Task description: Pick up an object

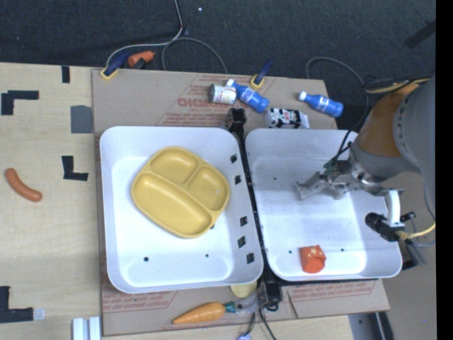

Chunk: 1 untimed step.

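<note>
Altogether — bins: two, side by side.
Left bin [117, 190]: one yellow divided plate [180, 190].
Right bin [283, 211]: one orange block [312, 258] near its front edge — gripper [306, 188] above the floor, well apart from it.
Fingers: state not discernible.

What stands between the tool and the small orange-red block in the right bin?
Nothing visible does. The tool hangs over the middle of the right shallow white bin, and the small orange-red block lies near that bin's front wall, with bare white floor between them.
</note>
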Each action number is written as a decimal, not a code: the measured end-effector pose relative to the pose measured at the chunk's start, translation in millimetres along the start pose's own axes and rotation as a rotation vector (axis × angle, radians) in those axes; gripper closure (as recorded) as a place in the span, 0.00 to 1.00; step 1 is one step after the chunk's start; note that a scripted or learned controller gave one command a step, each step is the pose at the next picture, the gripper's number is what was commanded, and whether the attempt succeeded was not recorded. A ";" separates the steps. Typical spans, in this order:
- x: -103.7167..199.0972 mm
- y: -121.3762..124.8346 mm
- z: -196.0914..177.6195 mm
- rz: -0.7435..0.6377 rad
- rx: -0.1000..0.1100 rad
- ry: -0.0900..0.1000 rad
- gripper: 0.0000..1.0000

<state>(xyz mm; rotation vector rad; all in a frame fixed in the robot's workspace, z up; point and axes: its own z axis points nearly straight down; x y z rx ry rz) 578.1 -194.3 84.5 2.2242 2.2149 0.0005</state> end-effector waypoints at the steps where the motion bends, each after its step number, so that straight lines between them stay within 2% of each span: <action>1: 67.3 30.2 -3.7 -0.011 -0.001 0.002 0.00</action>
